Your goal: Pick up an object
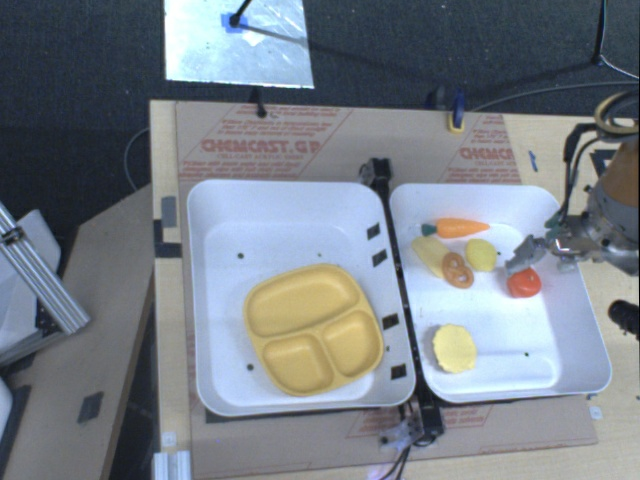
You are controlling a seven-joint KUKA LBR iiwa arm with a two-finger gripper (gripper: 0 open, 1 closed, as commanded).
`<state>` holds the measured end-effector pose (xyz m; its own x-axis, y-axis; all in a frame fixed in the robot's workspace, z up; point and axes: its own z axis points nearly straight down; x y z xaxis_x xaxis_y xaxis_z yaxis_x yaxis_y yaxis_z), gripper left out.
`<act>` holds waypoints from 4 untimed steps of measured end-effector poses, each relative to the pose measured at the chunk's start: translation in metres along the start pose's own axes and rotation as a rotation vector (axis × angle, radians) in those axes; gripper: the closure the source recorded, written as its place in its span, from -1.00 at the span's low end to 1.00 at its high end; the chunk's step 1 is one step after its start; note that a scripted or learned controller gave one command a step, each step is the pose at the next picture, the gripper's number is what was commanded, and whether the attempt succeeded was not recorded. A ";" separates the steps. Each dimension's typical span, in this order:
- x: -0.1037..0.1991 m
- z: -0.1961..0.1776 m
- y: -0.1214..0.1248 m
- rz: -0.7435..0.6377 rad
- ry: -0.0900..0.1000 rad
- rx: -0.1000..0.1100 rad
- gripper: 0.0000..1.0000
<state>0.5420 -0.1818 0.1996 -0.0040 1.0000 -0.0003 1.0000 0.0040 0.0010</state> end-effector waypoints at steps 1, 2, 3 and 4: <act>-0.001 0.043 0.005 0.002 0.000 0.002 -1.00; -0.006 0.083 0.000 0.004 -0.006 -0.006 -1.00; -0.006 0.116 0.001 0.003 0.000 0.001 -1.00; -0.006 0.103 0.003 0.002 0.000 -0.003 1.00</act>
<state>0.5446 -0.1879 0.0962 -0.0020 1.0000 -0.0002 1.0000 0.0020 0.0042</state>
